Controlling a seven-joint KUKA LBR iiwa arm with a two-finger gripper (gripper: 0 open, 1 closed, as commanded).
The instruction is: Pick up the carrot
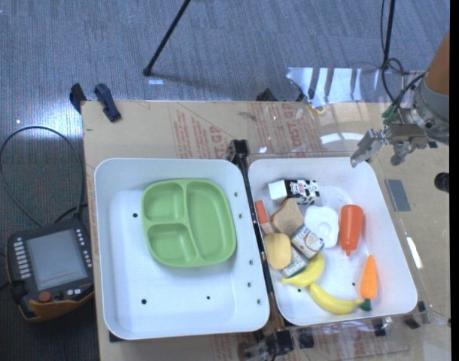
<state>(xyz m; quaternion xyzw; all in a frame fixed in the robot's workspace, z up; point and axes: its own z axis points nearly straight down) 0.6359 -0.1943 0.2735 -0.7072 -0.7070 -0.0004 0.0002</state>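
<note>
The carrot (369,277) is seen lying flat in the right bin (391,201), near that bin's right wall and toward its front corner, with the thick orange end pointed away from the camera and the green stub pointed toward it. It is judged to be a light, stiff plastic toy with a smooth, somewhat slippery skin; a hold across the thick orange middle, at right angles to its length, is thought safest, since the tapered end would be likely to squirt out. A banana (335,301) is found just beside the green stub, perhaps touching it, and a second banana (308,271) lies further left. An orange-red bottle (351,228) is placed just behind the carrot, clear of it. A white round piece (322,224), a small carton (309,241), a slice of bread (288,217) and a potato-like lump (277,250) are crowded toward the dividing wall. A green divided plate (189,222) is held in the left bin (124,292). The end effector (385,148) is seen above the worktop (177,130), behind the right bin's far corner and well apart from the carrot; its fingers are spread, with nothing between them.
</note>
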